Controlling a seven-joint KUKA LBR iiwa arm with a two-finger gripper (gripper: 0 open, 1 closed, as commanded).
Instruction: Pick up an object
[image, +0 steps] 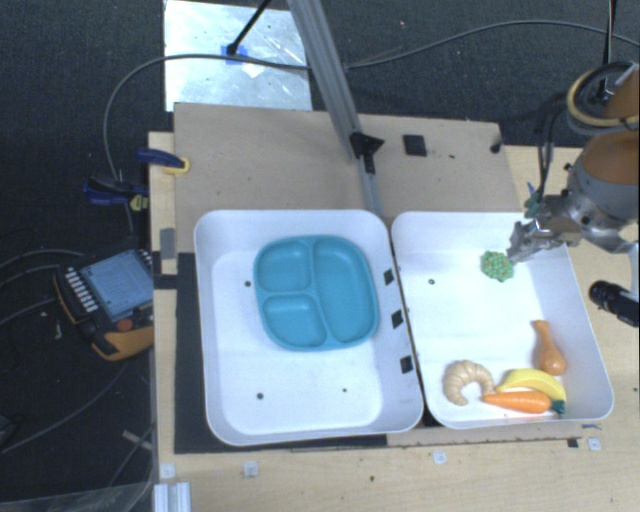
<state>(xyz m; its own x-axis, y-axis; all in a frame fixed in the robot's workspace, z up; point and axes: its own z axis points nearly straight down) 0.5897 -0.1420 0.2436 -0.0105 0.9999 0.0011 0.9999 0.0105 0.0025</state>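
step: reach for pick | small green bumpy broccoli toy lies upper part of right white bin, just left of metal gripper | grip width: cannot tell | you: centre over toy, descend straight, avoid bin wall

Two white bins are seen on a tan board: the left bin and the right bin. A sky-blue divided plate is set in the left bin. In the right bin, a green broccoli piece is seen toward 1 o'clock. Toward 5 o'clock are grouped a beige croissant, a yellow banana with a dark green tip, an orange carrot and an orange-brown gourd-shaped piece. Small black dots are marked on both bin floors. The gripper is coloured metallic grey, and the arm above it grey with an orange band.
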